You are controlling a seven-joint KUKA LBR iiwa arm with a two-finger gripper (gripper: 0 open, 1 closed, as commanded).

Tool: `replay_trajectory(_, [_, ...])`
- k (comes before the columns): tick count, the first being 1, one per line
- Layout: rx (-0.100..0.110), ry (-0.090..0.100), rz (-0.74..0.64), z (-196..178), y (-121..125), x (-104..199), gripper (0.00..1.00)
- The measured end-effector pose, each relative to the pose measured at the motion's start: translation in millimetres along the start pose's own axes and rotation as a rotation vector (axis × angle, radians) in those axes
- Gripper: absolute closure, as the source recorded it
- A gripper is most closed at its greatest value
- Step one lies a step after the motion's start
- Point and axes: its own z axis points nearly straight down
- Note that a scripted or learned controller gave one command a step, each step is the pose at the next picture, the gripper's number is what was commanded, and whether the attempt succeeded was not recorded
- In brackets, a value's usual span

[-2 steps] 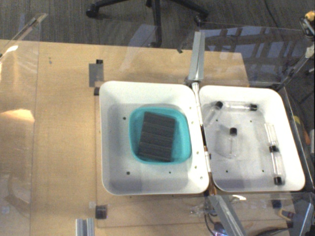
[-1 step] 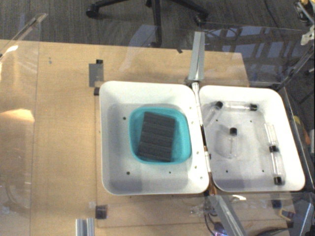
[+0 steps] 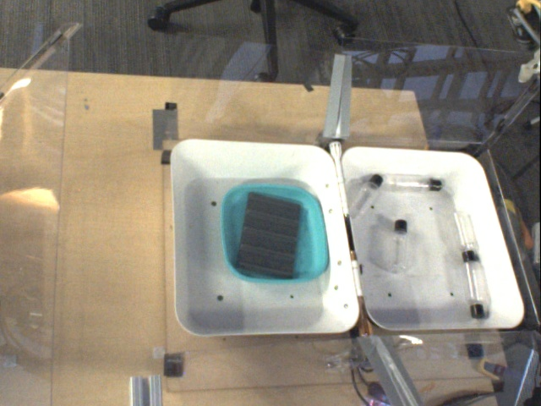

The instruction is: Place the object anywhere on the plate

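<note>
In the camera view, the wooden bench [image 3: 84, 294] fills the left and middle of the frame, with the two white bins side by side at lower centre and lower right.

The left bin [image 3: 193, 252] holds a teal plate [image 3: 315, 227], squarish with rounded corners, set near the middle of the bin floor. The object, a dark grey ribbed block [image 3: 269, 235], lies flat on the plate. It is rectangular, its long side runs roughly top to bottom in the frame with a slight tilt, and ridges cross its top face. It sits wholly inside the plate's rim, with teal showing on all sides of it.

The right bin [image 3: 439, 303] touches the left bin along their shared edge. In it, a clear tube with black ends [image 3: 404, 181] lies along the upper wall, and a second clear tube with black ends [image 3: 470, 265] lies along the right wall, running top to bottom. A small black piece [image 3: 400, 225] stands near the bin's centre, apart from both tubes.

A grey metal bar [image 3: 338, 100] runs from the seam between the bins toward the top of the frame. A small dark block [image 3: 170, 106] sits on the bench above the left bin's upper left corner, and another [image 3: 172, 363] below its lower left corner. The black base of an office chair [image 3: 264, 2] stands on the grey carpet at top centre.

The gripper's state cannot be told from this view.
</note>
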Motion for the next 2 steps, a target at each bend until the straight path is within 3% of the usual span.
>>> replay_trajectory(2, [-0.002, 0.003, -0.004, -0.8, 0.7, 8.0, 0.00])
